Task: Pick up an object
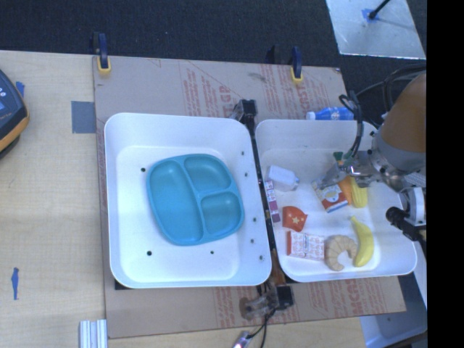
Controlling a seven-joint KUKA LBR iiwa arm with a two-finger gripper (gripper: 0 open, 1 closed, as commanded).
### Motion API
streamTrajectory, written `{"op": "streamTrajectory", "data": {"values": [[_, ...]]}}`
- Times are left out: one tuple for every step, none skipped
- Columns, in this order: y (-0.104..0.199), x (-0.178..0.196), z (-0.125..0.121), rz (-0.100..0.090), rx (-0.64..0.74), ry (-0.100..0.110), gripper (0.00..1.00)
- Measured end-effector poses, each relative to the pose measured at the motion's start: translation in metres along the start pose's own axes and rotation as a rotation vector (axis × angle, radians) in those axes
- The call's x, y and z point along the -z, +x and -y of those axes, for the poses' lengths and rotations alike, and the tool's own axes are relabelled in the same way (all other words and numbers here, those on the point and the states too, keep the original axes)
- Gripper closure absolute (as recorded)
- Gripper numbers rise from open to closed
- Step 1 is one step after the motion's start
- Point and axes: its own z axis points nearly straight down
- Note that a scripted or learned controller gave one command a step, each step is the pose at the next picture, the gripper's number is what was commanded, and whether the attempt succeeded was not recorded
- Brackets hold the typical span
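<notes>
With the gripper (346, 174) low in the right bin (304, 133) over the small carton (333, 196), I cannot tell its opening. Carton likely light, crushable; I'd pinch its flat sides.

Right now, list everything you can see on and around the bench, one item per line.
White bins: 2, side by side; left bin, right bin.
Divided plate: 1, blue, in the left bin.
Banana: 1, yellow, right bin, near corner.
Croissant: 1, tan, touching the banana's left.
Red-and-white packet: 1, left of the croissant.
Red wrapper: 1, above that packet.
White object: 1, right bin, left side.
Orange-and-white carton: 1, mid right bin.
Clamps: 2, blue-yellow, far edge;.
Grey tape patch: 1, left of the bins.
Gripper: 1, grey, over the right bin near the carton.
</notes>
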Motion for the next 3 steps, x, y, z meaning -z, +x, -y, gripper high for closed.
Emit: {"op": "streamTrajectory", "data": {"values": [[0.040,-0.009,-0.045,-0.007,0.000,0.021,0.00],[0.039,0.002,-0.045,-0.006,0.002,0.022,1.00],[0.092,0.076,-0.045,-0.009,-0.001,0.020,1.00]]}}
